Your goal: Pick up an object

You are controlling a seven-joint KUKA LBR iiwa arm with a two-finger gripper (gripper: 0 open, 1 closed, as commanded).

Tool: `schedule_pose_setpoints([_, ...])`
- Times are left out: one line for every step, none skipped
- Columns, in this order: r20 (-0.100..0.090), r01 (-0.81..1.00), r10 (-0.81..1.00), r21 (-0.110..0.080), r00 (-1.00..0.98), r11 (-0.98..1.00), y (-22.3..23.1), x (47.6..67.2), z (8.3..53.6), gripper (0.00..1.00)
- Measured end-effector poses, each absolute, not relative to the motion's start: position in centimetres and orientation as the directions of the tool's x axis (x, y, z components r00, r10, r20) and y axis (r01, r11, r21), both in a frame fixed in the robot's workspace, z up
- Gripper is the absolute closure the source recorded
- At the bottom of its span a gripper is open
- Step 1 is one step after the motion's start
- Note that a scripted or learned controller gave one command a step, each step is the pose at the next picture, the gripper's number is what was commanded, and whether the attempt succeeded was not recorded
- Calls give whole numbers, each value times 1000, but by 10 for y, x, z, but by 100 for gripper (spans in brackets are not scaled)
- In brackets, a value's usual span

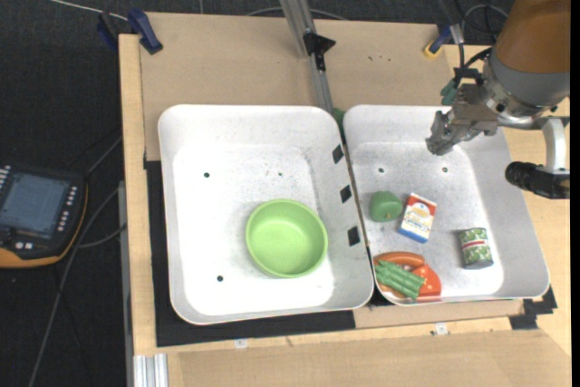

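**Tool hanging over the right bin, four small things lying below it**

You are looking down on a brown desk with two white bins side by side. No words can be read on anything here; the print is too small.

In the right bin a little carton is lying near the middle. It is white with an orange and red picture and a blue bottom edge, but you cannot read its label. Just to its left a soft green lump is sitting. To the right of the carton, a small can with a green and white label is standing near the bin's right side. Its writing is too blurry to read. At the near edge of this bin a small red plate is carrying green bean pods and an orange piece.

In the left bin a light green bowl is sitting open side up, toward the near right part.

The tool is hanging over the far part of the right bin, well apart from the carton and the can. It is touching none of them, and nothing is showing between its tips. It is dark and small here, so you cannot tell how wide it is.

A handheld screen is lying on the floor at the left.
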State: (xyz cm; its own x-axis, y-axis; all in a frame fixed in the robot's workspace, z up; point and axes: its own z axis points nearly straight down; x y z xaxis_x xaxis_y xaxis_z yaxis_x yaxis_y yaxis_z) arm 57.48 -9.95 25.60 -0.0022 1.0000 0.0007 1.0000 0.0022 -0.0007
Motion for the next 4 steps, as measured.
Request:
schedule_pose_setpoints([1,1000,1000,0,-4,4,-43,557,257,100])
schedule_pose_setpoints([1,1000,1000,-2,-3,3,4,537,240,100])
schedule_pose_setpoints([1,1000,1000,-1,-4,4,50,515,228,100])
schedule_pose_setpoints([1,1000,1000,1,-4,4,91,502,240,100])
